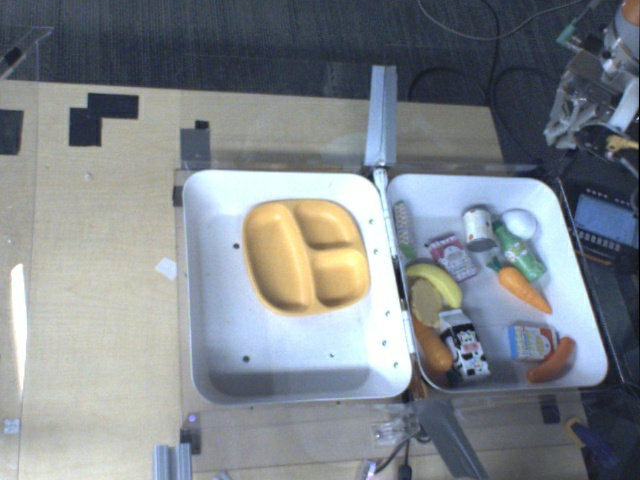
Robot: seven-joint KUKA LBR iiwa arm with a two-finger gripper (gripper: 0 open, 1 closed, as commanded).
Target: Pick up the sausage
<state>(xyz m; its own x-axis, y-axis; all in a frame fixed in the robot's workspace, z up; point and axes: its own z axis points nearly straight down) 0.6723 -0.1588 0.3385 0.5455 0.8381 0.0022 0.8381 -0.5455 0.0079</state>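
Observation:
The sausage point(552, 361), reddish-brown and short, lies in the front right corner of the right bin point(578, 268), just beside a small printed box point(530, 340). My gripper point(570, 128) hangs at the upper right, outside the bin and beyond its far right corner, well away from the sausage. Its fingers look spread apart with nothing between them.
The right bin also holds a carrot point(523, 288), a green bottle point(518, 240), a can point(478, 228), a banana point(435, 278), a cow-print carton point(463, 348), a red packet point(455, 255) and an orange item point(433, 348). A yellow divided tray point(305, 255) sits in the left bin point(215, 298).

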